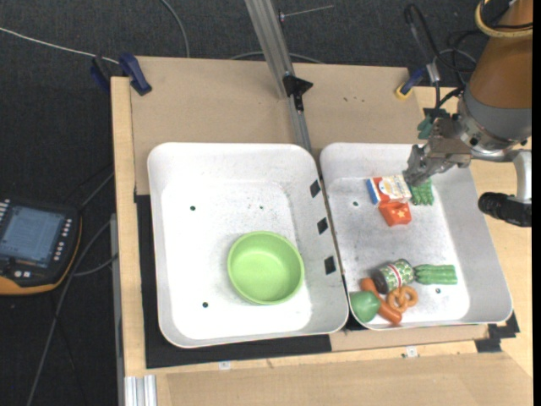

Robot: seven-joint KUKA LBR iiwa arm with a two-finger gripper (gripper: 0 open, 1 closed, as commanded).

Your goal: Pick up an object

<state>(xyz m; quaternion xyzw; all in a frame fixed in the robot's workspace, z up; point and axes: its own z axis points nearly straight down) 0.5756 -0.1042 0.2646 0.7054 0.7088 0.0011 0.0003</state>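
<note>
While the arm (504, 66) reaches in from 3 o'clock, grey body with orange band at upper right, its wrist angles down toward 8 o'clock over the right bin (473, 227). Gripper (418, 176) sits low at the bin's 12 o'clock area, tip right at a small green object (423, 194) and just beside a white-red-blue carton (389, 189). Cannot tell how the gripper is set, or whether anything is gripped.

Red block (396, 214) touches the carton at its 6 o'clock. At the bin's 6 o'clock corner, a cluster: patterned can (393, 274), green ridged toy (435, 273) at its 3 o'clock, orange pretzel-like piece (403, 298), green rounded piece (364, 306) and an orange carrot-like piece (389, 313), all bunched close.

Left bin (182, 184) holds a green bowl (265, 266), upright, toward its 5 o'clock.

Bins sit touching side by side on a tan wooden bench (220, 100). Metal pole (266, 32) slants up from between the bins toward 12 o'clock. Blue clamps (133, 73) at bench back corners. Dark carpet floor (51, 125) around, cables across it, a handheld pendant (34, 244) at 9 o'clock.
</note>
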